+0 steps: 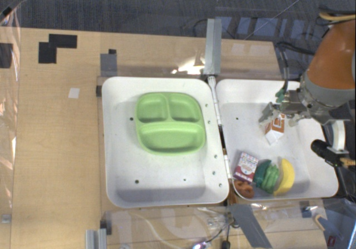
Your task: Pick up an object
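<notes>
Now fingers [276,115] straddle the orange-white carton [275,126] (right bin [233,98]).

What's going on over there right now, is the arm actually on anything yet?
The gripper is down in the right bin, at a small orange-and-white carton near the bin's middle. Whether it has hold of the carton cannot be told from this angle. A banana, a green item, a small pink box and a brown item sit bunched at that bin's near edge. The left bin holds a green divided plate, untouched.
</notes>
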